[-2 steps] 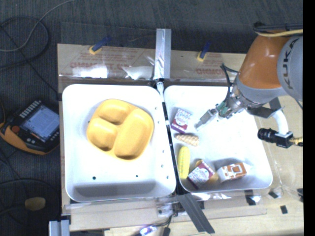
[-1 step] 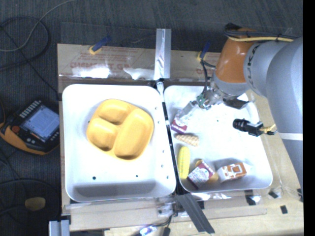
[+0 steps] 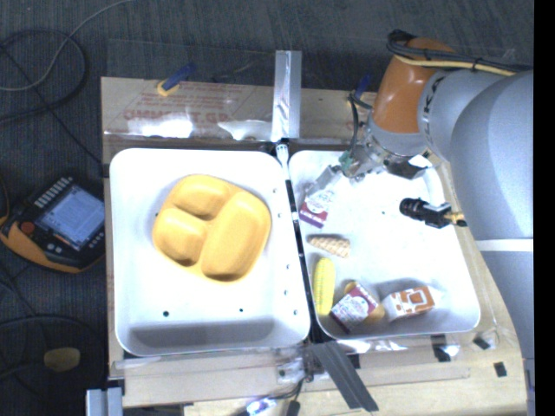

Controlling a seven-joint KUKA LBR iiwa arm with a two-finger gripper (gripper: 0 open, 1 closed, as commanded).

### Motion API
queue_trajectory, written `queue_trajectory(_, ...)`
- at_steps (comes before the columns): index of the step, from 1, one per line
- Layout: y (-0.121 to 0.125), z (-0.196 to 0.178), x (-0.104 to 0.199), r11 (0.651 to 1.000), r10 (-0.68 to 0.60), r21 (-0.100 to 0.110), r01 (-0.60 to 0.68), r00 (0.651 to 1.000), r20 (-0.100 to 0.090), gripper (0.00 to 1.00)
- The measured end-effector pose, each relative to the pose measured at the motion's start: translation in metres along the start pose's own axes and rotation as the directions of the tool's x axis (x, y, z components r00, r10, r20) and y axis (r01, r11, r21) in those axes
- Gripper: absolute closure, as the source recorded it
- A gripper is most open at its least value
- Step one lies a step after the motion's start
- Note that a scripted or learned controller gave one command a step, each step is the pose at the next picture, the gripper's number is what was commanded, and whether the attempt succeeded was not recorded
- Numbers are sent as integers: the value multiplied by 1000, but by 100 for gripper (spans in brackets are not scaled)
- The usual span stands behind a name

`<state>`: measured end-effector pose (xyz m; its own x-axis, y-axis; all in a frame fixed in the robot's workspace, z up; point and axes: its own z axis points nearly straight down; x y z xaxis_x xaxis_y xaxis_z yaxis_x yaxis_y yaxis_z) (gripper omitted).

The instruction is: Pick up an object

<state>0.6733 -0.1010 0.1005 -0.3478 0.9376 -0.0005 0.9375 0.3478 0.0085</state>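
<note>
Dark carpet with loose cables surrounds a bench carrying two white bins; the left bin (image 3: 130, 319) holds a yellow three-lobed mould (image 3: 211, 226), while the right bin (image 3: 451, 258) holds the small things the task could take. The gripper (image 3: 332, 177) is low over the right bin's upper left corner, right above a small white and purple packet (image 3: 316, 208) that lies against the dividing wall; whether its jaws are wide or closed I cannot tell. Below lie a ridged beige snack (image 3: 330, 245), a yellow corn cob (image 3: 323, 285), a purple-labelled carton (image 3: 354, 307) and an orange and white carton (image 3: 410, 302). The main risk is the corner: the wall probably leaves little room for a finger, so a grasp may strike the rim, or slide the thin packet flat and close on nothing.
</note>
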Motion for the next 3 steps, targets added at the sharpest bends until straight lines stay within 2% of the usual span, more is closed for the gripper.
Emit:
queue_trajectory(1, 3, -84, 19, 997, 71, 8, -72, 997, 3, 0)
queue_trajectory(2, -2, -7, 4, 1000, -14, 5, 14, 1000, 3, 0)
queue_trajectory(3, 2, 0, 2, 998, 61, -3, -61, 998, -3, 0)
